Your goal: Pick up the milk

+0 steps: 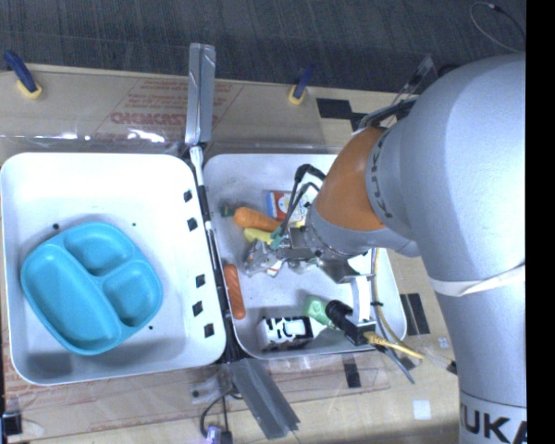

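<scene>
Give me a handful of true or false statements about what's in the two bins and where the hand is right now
1. The blue divided plate lies in the left bin. True.
2. The hand is over the left bin. False: it is over the right bin.
3. The black and white milk carton lies near the right bin's front edge. True.
4. The carrot lies on the plate. False: it lies in the right bin.
5. The hot dog lies by the right bin's left wall. True.

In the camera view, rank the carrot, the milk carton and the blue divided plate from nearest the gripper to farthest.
Gripper, right bin:
1. Carrot, just beyond it.
2. Milk carton, at the bin's near wall.
3. Blue divided plate, in the left bin.
</scene>
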